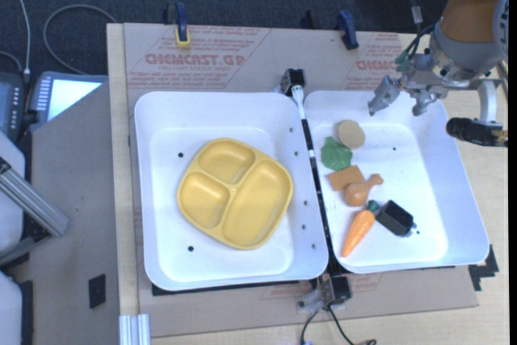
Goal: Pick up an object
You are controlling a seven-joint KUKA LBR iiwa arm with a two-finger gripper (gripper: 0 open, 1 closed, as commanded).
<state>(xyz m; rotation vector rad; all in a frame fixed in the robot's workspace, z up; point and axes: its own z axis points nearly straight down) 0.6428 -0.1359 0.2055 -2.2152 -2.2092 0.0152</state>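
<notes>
While the gripper is hovering over the far edge of the right bin, you are looking at fingers spread wide with nothing between them. Your likeliest target, the toy carrot, is lying in the near half of that bin, at about seven o'clock from the gripper and well apart from it. Watch for crowding: the carrot's green top is sitting just beside a black block at its two o'clock, and a drumstick-shaped piece and an orange wedge are lying near at twelve, so a descent that is drifting could be catching a neighbour or nudging the carrot away. Its tapered, smooth body may also be slipping out of a closing grip. The carrot's long axis is running from seven to one o'clock, tip pointing toward seven. A yellow divided plate is resting in the left bin.
</notes>
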